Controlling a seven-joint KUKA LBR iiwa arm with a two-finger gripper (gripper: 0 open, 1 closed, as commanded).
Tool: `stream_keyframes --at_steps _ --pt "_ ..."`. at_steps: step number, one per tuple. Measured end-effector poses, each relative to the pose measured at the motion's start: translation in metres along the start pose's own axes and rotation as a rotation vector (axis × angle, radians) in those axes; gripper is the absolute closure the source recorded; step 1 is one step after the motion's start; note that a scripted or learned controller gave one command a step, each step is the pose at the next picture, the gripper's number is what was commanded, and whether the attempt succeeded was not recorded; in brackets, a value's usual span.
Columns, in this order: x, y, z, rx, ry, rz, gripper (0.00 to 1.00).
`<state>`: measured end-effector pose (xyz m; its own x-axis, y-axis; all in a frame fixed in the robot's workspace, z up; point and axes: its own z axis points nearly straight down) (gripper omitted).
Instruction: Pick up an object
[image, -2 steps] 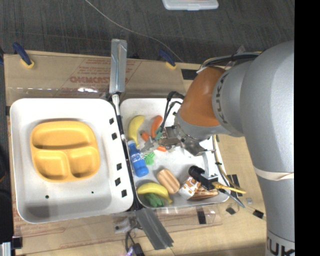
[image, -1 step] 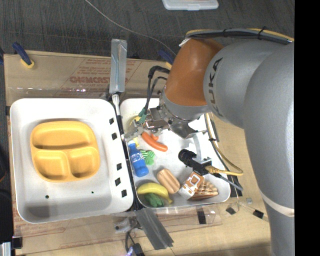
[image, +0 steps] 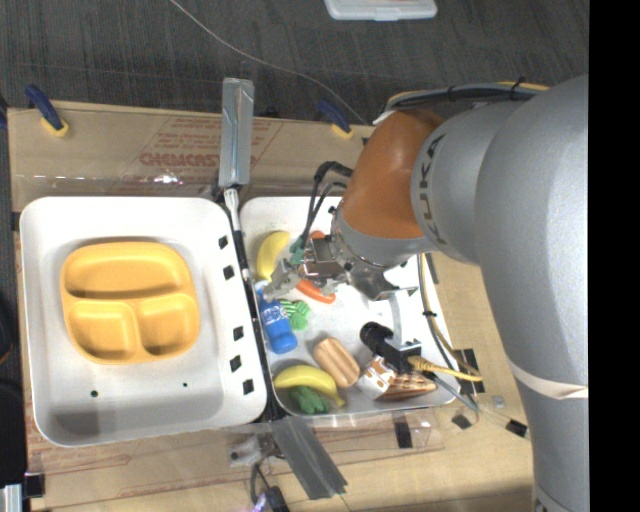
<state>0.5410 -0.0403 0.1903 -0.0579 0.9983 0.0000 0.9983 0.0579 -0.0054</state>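
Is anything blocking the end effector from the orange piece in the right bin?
Nothing visible does. The end effector hangs right beside the orange piece, with no object between them. The yellow banana and the blue bottle crowd close by.

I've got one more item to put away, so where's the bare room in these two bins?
Left bin: bare white floor along the near edge below the yellow tray, plus a narrow strip between tray and middle wall. Right bin: crowded; banana, blue bottle, tan roll and second banana fill its left and near side, with the tool over its middle.
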Motion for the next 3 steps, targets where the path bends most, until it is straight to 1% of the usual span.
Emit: stream_keyframes --at_steps 1,2,3 --pt "-0.060 0.028 0.073 0.005 0.000 -0.068 0.00" --pt "-0.073 0.037 0.098 -0.002 0.002 -0.115 0.00" --pt "-0.072 0.037 0.088 -0.002 0.003 -0.119 1.00"
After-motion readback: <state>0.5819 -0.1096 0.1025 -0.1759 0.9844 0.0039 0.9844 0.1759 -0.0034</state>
